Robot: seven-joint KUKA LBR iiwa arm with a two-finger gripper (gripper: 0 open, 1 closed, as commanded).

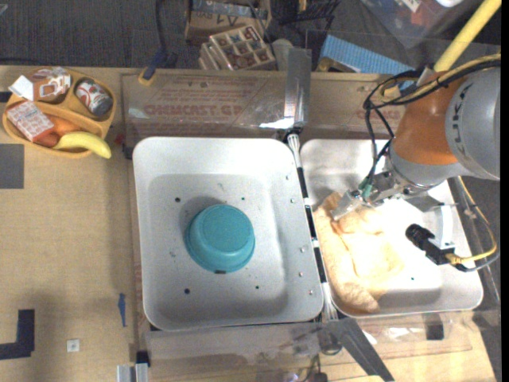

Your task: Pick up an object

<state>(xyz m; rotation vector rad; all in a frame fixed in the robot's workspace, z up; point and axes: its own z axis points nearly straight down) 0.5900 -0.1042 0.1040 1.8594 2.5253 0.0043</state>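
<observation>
The gripper (343,207) hangs low over the right bin (465,297), at the far end of a tan bread-like lump (358,257). Its opening I cannot tell. Centre squarely over the lump before closing.

bench (64,245): tan wood, bright even light | bins (159,165): two, white, side by side | far edge: dark floor, crate (238,46), blue sheet (350,54)
</observation>
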